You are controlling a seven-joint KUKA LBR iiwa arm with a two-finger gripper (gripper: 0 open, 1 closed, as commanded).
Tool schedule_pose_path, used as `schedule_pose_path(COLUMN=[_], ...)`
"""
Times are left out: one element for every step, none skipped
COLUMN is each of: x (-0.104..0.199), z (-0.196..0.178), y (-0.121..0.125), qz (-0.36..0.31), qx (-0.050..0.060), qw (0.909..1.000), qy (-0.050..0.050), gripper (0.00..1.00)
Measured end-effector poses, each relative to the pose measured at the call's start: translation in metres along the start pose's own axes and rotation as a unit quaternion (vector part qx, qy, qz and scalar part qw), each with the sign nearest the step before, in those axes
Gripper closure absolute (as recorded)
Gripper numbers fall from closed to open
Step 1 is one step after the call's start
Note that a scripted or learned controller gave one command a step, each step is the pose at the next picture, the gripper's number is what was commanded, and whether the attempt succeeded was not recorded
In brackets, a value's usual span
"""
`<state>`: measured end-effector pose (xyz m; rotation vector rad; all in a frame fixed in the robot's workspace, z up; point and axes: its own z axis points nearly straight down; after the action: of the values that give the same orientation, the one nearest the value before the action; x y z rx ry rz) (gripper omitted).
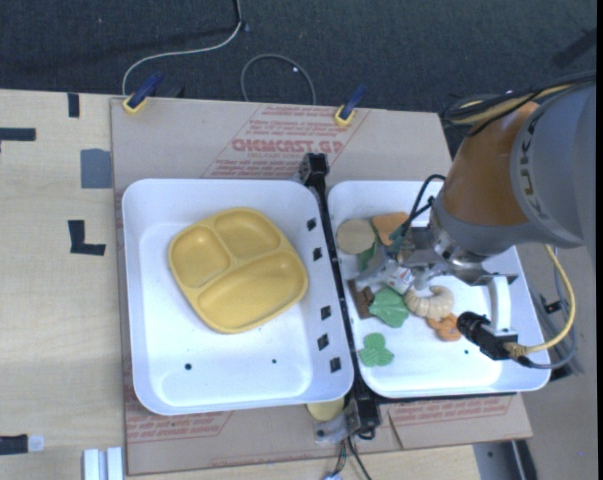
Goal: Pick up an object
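Pincer (pixel 399 268) sits low in the right bin (pixel 501 376), near its middle, over a cluster of small objects; whether it is wide, narrow or holding anything cannot be told; a green piece (pixel 388 307) lies just below it, a cream curved piece (pixel 430 300) and an orange piece (pixel 447 327) beside; a second green piece (pixel 376 349) towards the bin's front edge; a round tan disc (pixel 356 236) near the divider; the left bin (pixel 146 298) carries a yellow compartment plate (pixel 237 268) towards its back.

Two bins side by side: the left bin (pixel 146 298) holds a divided plate (pixel 237 268), alone. In the right bin (pixel 421 380), a cluster of small objects (pixel 401 298) sits under the gripper (pixel 406 263) (arm entering from the right).
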<state>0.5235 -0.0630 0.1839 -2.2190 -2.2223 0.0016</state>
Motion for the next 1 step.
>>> schedule_pose_path(x=[-0.0164], z=[-0.0003], y=[0.0803], qz=[-0.001], qx=[-0.003], qw=[1.0000], qy=[-0.001], gripper=[0.00])
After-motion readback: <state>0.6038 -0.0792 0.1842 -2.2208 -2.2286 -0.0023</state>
